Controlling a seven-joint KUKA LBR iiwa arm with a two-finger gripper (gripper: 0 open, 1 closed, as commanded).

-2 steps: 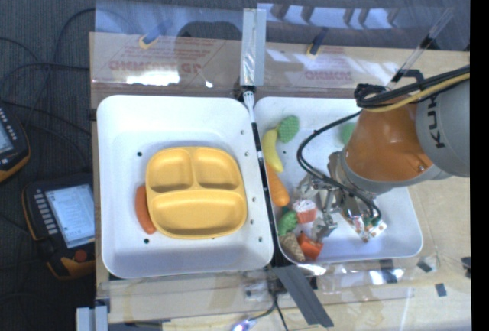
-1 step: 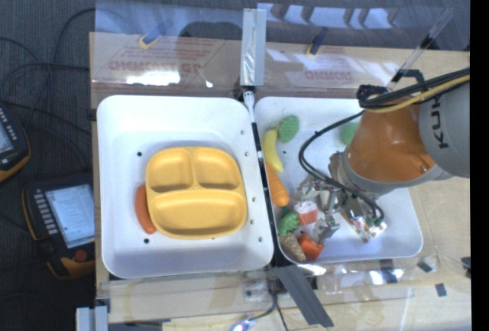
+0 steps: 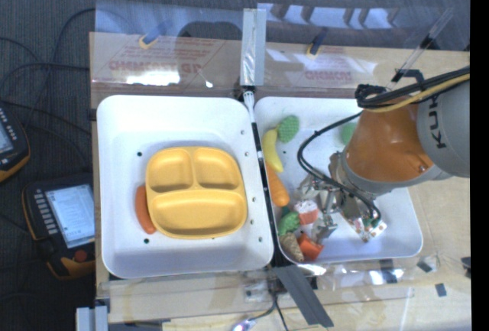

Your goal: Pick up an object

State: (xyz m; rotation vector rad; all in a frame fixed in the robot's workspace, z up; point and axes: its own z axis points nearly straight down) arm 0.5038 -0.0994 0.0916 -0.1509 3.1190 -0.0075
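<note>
Right now the tool (image 3: 327, 216) hangs low over toy food in the right bin (image 3: 405, 241); finger state can't tell. Yellow tray (image 3: 197, 190) fills left bin (image 3: 122, 131).

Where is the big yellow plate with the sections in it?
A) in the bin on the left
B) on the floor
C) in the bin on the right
A: the yellow plate lies in the left white bin, while the toy food and the arm are in the right bin.
</note>
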